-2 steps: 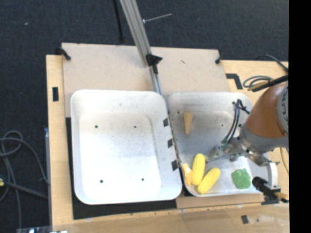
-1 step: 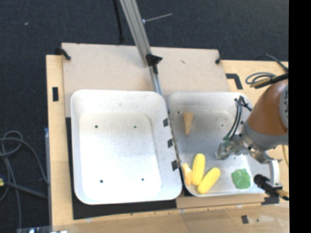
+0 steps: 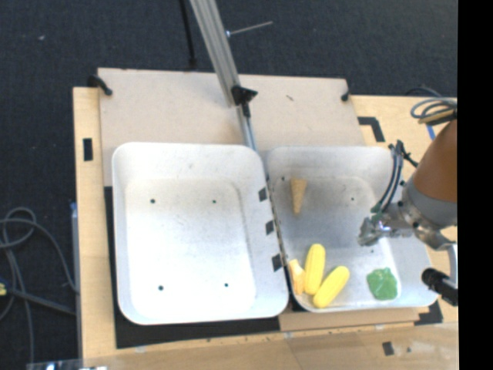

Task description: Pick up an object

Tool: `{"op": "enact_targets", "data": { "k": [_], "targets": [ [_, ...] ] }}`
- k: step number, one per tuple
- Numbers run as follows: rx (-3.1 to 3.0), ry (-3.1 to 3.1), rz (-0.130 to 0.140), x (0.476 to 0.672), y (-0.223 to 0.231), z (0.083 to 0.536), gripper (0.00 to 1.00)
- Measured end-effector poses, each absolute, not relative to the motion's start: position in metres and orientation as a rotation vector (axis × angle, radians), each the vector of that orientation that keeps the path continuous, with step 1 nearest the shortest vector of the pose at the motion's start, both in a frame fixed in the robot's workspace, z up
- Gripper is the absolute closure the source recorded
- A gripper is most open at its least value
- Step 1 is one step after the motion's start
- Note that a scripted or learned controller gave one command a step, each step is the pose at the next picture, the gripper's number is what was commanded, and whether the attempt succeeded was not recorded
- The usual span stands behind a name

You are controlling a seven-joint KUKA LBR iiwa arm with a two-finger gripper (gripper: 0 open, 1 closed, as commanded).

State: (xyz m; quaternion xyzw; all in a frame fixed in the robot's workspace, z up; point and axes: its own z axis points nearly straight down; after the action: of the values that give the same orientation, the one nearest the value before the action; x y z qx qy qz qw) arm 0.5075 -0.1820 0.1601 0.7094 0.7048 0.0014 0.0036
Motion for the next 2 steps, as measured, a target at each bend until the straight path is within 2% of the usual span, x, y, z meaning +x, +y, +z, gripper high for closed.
{"op": "enact_targets", "data": {
  "k": [1, 2],
  "targets": [
    [2.213, 2.220, 0.006, 0.508, -0.179, 0.205, 1.00],
    [2.213, 2.223, 0.004, 0.510, -0.180, 0.227, 1.00]
  ]
}}
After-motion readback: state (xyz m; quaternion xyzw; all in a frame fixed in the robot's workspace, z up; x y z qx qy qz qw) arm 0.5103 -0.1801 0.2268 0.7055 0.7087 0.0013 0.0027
